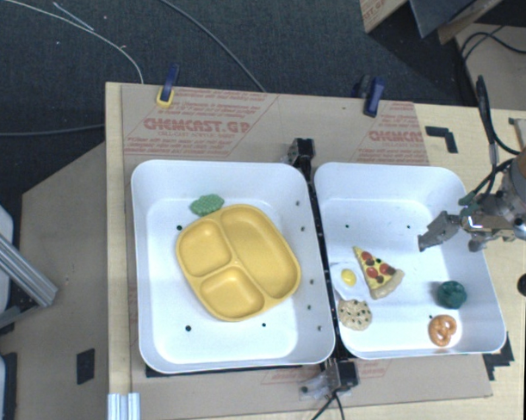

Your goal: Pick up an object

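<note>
A grey robot arm reaches in from the right edge, its wrist above the far right part of the right shallow white plastic bin (pixel 402 179). Its 2-finger gripper (pixel 458 233) points left and hangs over the bin's right side; 1 dark finger (pixel 435 230) slants down to the left and the other sits further right, so the pincer is spread apart with nothing between the fingers. The right bin holds 5 toy foods. 1 triangular pizza slice with red pepperoni dots (pixel 377 271) lies near the bin's middle, to the near left of the gripper and apart from it. 1 white fried egg with a yellow yolk (pixel 347 277) lies just beside the slice's left edge. 1 round tan chocolate-chip cookie (pixel 355 314) lies nearer, just below the egg. 1 dark green rounded lump (pixel 452 294) sits near the right wall, on the near side of the gripper. 1 orange-brown pretzel (pixel 443 329) lies in the near right corner, just nearer than the green lump. The left shallow white plastic bin (pixel 150 244) holds 2 things: 1 yellow plastic plate divided into 3 compartments (pixel 237 261), set at a tilt in the middle, and 1 small light green leafy piece (pixel 207 205) touching the plate's far left rim. The 2 bins stand side by side on a brown cardboard-covered bench (pixel 249 118) printed with red lettering.
</note>
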Controlling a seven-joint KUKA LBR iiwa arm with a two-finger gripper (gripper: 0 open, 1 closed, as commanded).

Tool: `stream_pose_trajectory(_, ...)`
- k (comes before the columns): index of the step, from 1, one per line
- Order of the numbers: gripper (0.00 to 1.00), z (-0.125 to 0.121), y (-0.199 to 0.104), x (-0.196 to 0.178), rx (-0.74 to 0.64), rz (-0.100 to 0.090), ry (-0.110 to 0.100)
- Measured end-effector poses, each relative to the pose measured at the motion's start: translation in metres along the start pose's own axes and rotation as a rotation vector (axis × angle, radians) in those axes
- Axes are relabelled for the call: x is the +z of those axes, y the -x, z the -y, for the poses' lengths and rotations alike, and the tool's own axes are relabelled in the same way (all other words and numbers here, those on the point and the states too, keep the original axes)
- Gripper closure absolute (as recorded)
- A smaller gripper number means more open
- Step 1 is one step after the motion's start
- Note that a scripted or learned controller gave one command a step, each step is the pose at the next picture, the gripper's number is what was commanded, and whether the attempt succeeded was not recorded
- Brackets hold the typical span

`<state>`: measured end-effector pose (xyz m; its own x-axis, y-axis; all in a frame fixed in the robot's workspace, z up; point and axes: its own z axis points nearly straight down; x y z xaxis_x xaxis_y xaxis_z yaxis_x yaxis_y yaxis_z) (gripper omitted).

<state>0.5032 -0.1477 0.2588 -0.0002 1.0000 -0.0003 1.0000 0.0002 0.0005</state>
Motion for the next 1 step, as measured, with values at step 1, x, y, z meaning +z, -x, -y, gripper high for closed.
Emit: stream_pose_trajectory(1, 0.00, 0.0028, -0.0078, 0.0606, 0.000, -0.003, -0.008)
